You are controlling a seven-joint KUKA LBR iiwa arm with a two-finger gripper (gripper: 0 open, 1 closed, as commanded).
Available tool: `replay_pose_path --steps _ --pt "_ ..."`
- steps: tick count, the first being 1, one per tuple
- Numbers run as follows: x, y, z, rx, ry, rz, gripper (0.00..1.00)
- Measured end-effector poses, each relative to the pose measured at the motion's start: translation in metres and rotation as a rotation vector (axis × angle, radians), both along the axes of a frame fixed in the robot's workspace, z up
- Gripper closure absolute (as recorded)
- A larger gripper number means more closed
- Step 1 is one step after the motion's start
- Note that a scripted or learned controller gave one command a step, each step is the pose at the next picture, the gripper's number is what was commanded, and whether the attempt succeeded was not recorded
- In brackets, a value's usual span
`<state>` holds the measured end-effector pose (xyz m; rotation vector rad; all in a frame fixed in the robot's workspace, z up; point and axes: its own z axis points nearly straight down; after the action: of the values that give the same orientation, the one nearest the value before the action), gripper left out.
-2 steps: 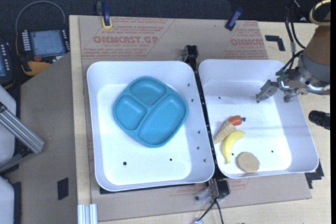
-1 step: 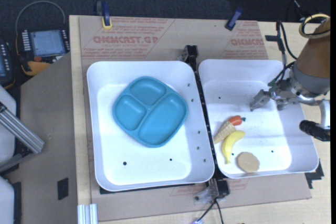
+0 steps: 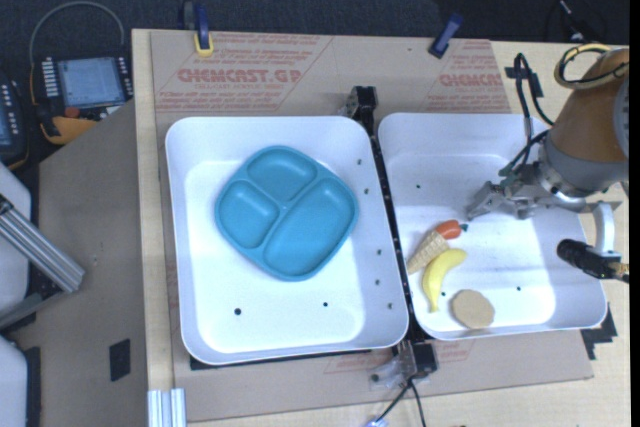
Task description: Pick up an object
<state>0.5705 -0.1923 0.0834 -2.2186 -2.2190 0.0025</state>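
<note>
gripper [image 3: 478,207] hovering, fingers spread apart, gripping nothing | aiming toward carrot [image 3: 438,241] at its 8 o'clock | banana [image 3: 441,275], cookie [image 3: 472,308] lying loose for picking

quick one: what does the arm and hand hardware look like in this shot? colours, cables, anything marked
The arm comes in from the right: a rounded orange band, with a grey section below it toward the wrist. The hand is grey metal with thin fingers. Black cables loop along the arm, and a coiled cable with a yellowish stretch sits near its top. A white bracket with a black part hangs beside the wrist. No markings legible.
</note>
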Motion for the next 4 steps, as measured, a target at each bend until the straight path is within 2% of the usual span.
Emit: replay_pose_path --steps 1,2,4 --pt "0.001 0.0 0.012 -0.001 -0.004 0.0 1.0" --pt "0.012 -0.005 0.066 -0.005 -0.01 0.001 1.0" --pt "0.008 -0.005 0.162 -0.005 -0.01 0.001 1.0"
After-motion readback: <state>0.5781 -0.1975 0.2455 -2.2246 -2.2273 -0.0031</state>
